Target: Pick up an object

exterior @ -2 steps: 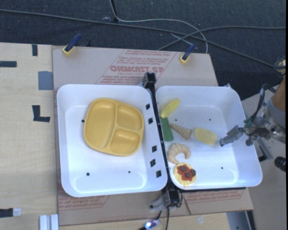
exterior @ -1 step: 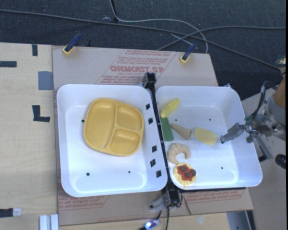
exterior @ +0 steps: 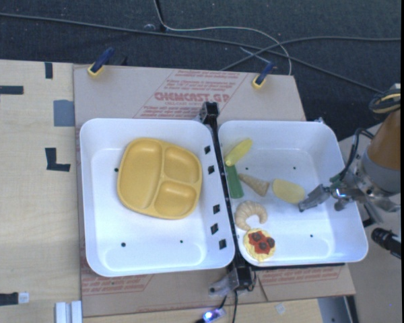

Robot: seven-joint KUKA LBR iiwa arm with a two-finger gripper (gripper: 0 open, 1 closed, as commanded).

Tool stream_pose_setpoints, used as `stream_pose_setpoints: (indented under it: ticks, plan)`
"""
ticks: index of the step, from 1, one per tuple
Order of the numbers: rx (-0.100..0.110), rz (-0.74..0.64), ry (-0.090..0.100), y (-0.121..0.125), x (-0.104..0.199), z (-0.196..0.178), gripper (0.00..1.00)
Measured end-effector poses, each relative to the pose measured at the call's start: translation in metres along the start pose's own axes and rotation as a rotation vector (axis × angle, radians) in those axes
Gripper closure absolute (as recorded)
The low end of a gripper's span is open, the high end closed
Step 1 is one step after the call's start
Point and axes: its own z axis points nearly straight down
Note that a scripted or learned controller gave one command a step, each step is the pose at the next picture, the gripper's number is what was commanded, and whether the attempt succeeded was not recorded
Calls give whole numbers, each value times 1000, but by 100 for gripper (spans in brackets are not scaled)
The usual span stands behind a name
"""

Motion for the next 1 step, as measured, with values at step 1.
stream_pose_setpoints:
  ticks: [1]
  plan:
    - [0, 0, 0, 0, 0, 43, 0]
